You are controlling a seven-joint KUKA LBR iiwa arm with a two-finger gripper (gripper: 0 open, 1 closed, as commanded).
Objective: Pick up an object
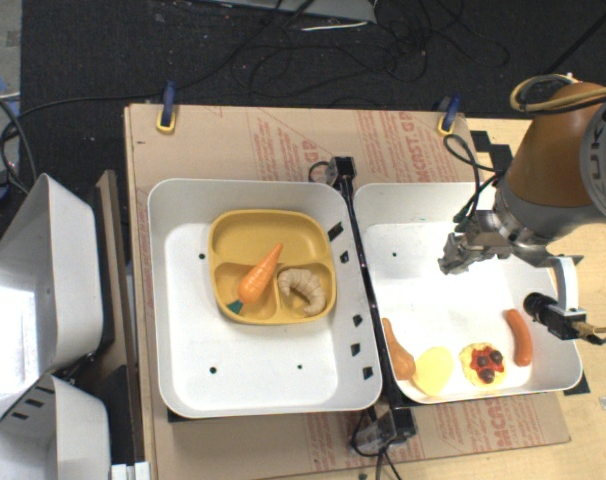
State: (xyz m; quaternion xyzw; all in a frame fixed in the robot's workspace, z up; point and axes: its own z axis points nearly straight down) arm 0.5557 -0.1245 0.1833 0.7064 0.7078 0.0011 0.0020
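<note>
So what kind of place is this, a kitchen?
More likely a robotics lab: the food looks like toys, such as the carrot in a yellow tray; two white bins sit under a robot arm, with cables strewn about.

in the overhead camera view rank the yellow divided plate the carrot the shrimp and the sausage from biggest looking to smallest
1. Yellow divided plate, clearly largest.
2. Carrot, lying in the plate.
3. Shrimp and sausage look about alike: the shrimp is curled and wider, the sausage longer and thinner, so I won't rank them.
</note>
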